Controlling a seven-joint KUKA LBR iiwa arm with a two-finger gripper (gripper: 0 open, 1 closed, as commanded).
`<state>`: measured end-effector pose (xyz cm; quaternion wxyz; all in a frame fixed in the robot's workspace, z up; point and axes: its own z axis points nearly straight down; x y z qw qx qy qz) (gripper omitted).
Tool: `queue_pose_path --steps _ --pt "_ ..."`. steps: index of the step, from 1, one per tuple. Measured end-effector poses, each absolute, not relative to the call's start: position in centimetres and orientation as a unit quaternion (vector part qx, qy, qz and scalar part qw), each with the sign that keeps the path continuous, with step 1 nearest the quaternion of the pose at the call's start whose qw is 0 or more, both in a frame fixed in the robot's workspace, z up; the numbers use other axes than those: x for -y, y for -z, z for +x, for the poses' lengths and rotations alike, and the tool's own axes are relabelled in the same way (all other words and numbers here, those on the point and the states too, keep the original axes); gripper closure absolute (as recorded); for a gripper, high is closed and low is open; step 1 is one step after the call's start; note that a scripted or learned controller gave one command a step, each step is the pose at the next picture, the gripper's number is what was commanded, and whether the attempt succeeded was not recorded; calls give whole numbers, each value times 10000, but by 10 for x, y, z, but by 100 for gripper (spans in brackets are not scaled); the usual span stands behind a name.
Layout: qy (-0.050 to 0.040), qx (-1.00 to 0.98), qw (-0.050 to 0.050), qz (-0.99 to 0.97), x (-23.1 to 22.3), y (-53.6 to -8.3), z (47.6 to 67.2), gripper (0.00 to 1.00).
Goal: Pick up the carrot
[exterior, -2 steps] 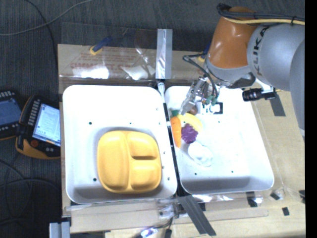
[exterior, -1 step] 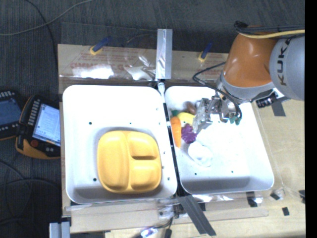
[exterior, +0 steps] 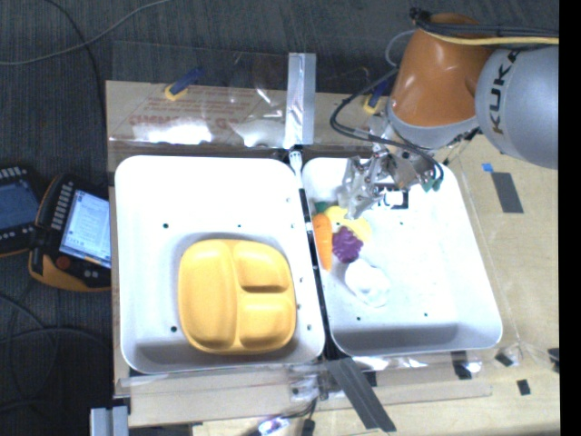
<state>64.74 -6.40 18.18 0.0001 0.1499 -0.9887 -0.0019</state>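
- Camera view: two white bins sit side by side on the bench, the left bin (exterior: 145, 198) and the right bin (exterior: 454, 280), their inner walls touching along the middle.
- The carrot (exterior: 322, 239) lies in the right bin, hard against its left wall, long axis running up and down the picture, orange with a bit of green at the upper end.
- Just beside the carrot on its right is a purple item (exterior: 346, 242), with a yellow item (exterior: 356, 224) touching it above, and a white item (exterior: 366, 280) below them.
- The gripper (exterior: 363, 191) hangs over the upper left part of the right bin, just above the yellow item and near the carrot's upper end; nothing can be seen between its fingers, and whether they are spread or closed I cannot tell.
- The arm's orange band (exterior: 440, 75) sits above the wrist, and the grey link (exterior: 531, 98) beside it bears the letters "KUK" in white, the rest cut off.
- A yellow divided tray (exterior: 238, 293) rests in the left bin.
- A handheld control pendant (exterior: 77, 230) with a lit screen lies on the floor left of the bench; its text is too small to read.
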Motion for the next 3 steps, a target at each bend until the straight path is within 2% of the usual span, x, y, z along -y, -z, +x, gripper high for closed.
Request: queue_pose_path --steps 1,2,3 --pt "21 9887 1 1501 64 -182 647 0" --pt "30 9729 -5 2310 100 -92 654 0" --pt "58 9735 -18 2287 99 -100 654 100"
